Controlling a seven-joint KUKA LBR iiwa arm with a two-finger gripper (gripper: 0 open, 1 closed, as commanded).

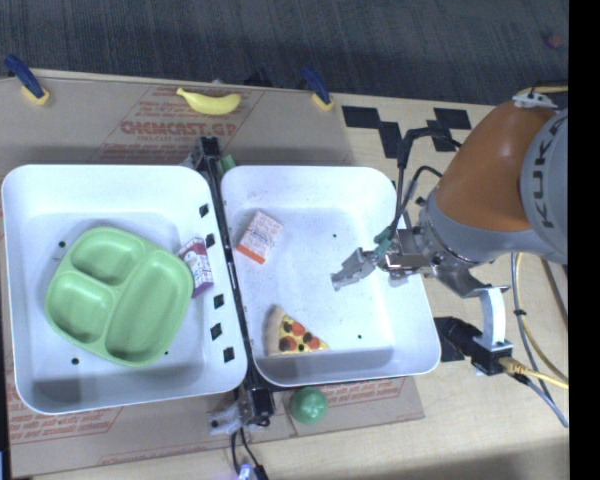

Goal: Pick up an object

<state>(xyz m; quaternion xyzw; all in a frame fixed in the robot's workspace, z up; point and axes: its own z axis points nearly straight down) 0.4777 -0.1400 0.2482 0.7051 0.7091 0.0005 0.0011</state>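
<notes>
Looming at the frame's right, the grey-and-orange arm [500, 183] holds its gripper [348, 272] over the right bin [380, 360]. Whether its claw is spread or pinched I cannot tell. Nothing looks lifted: the pizza-slice toy [296, 336] lies lower centre, the small carton [259, 236] upper left of it. The pick remains undone.

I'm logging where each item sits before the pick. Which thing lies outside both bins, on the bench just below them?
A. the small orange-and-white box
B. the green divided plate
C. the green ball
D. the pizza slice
C: the green ball rests on the cardboard below the right bin's front rim, near the seam between the bins.
</notes>
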